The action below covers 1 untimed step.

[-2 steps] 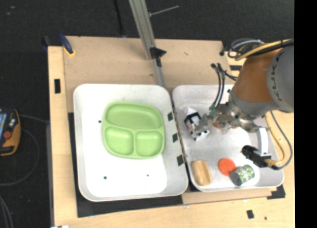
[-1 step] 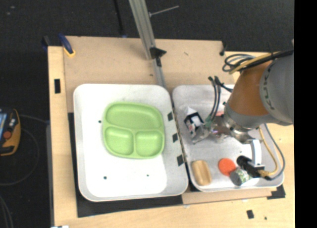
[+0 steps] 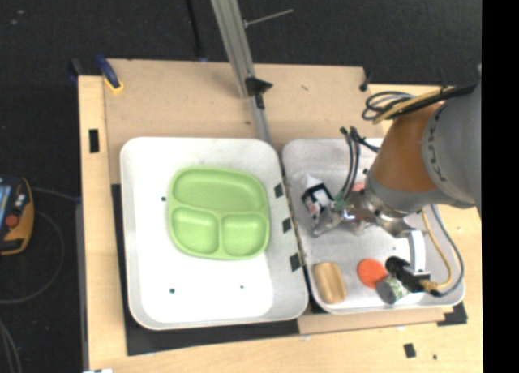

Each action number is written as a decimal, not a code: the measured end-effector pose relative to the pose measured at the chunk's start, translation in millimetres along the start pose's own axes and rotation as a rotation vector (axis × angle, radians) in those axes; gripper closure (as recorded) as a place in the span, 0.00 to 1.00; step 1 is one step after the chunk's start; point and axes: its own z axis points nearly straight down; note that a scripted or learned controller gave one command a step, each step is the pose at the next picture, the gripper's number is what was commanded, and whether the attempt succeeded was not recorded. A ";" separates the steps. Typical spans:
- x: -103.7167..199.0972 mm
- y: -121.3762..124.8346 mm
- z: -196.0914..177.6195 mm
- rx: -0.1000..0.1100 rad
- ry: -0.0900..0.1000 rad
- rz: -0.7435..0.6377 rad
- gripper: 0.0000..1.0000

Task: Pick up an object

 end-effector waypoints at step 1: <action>-0.9 1.5 -12.1 -0.005 0.000 0.005 1.00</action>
